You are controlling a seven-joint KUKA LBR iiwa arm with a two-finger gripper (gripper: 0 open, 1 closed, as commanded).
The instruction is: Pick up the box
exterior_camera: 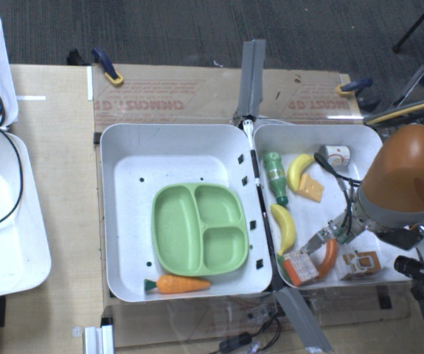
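The box point(301, 266), white with an orange-red end, lies at the near edge of the right bin point(359, 133), close to its near-left corner, its long axis slanting from near-left to far-right. The gripper point(325, 239) hangs just beyond its far-right end, so the box lies toward the near-left of the jaws (a short reach, I judge). Whether they stand apart or together I cannot tell; they blur into a red-orange sausage-like piece point(330, 257) beside them. A small brown packet point(360, 264) sits to the right. Farther back lie two bananas point(284, 226), a green bottle point(274, 176) and a cheese wedge point(311, 189).
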